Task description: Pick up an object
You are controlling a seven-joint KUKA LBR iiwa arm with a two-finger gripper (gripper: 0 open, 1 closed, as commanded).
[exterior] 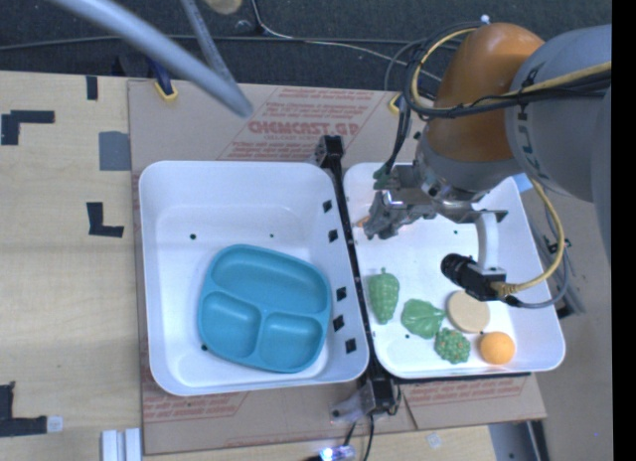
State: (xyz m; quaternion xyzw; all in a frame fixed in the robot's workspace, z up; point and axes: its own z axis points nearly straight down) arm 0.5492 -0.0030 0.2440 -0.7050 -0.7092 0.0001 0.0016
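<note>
Right bin [532,355] (white) holds 5 toys [384,293] below the end effector [383,216], grip unclear.

— Where were you at that moment?

— My arm [497,81] came in from the right of the frame, its orange band near the top. My gripper [388,216] hung over the upper left part of the right bin [542,355], close to the divide between the two bins.

— What lay in that bin?

— Along its lower edge: a green leafy piece [384,294], a second green piece [421,317], a small green knobbly one [452,347], a tan round disc [467,312] and an orange ball [496,348]. All sat well below my gripper.

— And the left bin [159,201]?

— A blue divided tray [264,308] rested in its lower half.
</note>
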